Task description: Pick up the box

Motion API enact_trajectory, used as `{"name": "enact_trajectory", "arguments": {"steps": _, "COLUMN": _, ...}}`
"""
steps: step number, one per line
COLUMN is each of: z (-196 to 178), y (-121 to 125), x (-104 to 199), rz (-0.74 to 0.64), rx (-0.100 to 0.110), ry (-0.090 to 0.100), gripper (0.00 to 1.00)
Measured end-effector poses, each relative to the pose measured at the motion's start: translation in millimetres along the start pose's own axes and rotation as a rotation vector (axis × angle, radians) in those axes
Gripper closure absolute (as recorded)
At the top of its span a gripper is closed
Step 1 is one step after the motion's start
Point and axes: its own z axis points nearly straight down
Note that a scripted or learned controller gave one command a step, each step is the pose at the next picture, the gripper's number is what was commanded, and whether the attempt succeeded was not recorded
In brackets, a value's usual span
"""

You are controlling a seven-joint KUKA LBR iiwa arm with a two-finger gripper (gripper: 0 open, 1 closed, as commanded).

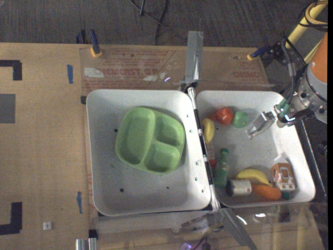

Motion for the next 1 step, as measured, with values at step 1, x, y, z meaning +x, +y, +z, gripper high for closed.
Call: {"name": "enact_trajectory", "arguments": {"steps": 1, "z": 154.6, "y": 16.0, "x": 58.7, "rz": 0.039, "rx": 0.003, "ry": 0.002, "gripper": 0.0}}
